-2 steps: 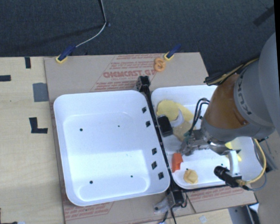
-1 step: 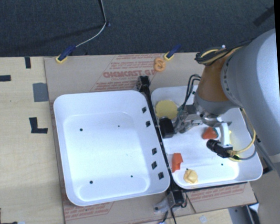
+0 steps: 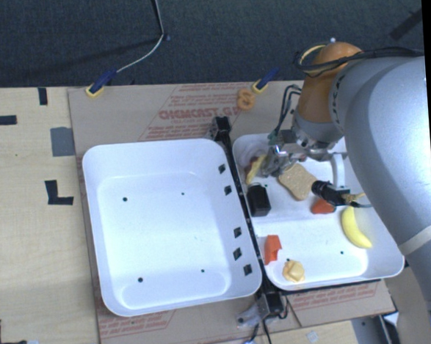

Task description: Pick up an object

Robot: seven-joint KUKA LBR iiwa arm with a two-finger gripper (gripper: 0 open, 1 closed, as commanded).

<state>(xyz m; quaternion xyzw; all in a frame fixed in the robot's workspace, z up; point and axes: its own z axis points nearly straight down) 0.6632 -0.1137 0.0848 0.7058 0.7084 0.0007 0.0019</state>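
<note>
The nearest candidate for the pick is judged to be the tan slice, which looks like a piece of toy bread. It is seen lying flat in the far half of the right bin, just below the gripper. It is judged to be light and stiff, perhaps foam or plastic, and not fragile. Because it lies flat, a hold is best taken across its narrow width, at the edges, with the jaws brought down on either side.

Whether the jaws are apart or together cannot be told, since the wrist hardware hides them. Nothing is seen held.

Just left of the slice a black block is found against the bin's left wall, and a yellowish piece lies above it, close under the gripper. To the right of the slice a small red piece is seen, and beyond it a banana, smooth and curved, judged likely to slip. Near the front, an orange block and a yellow lump are set well apart from the rest.

The left bin stands beside it on the bench.
</note>
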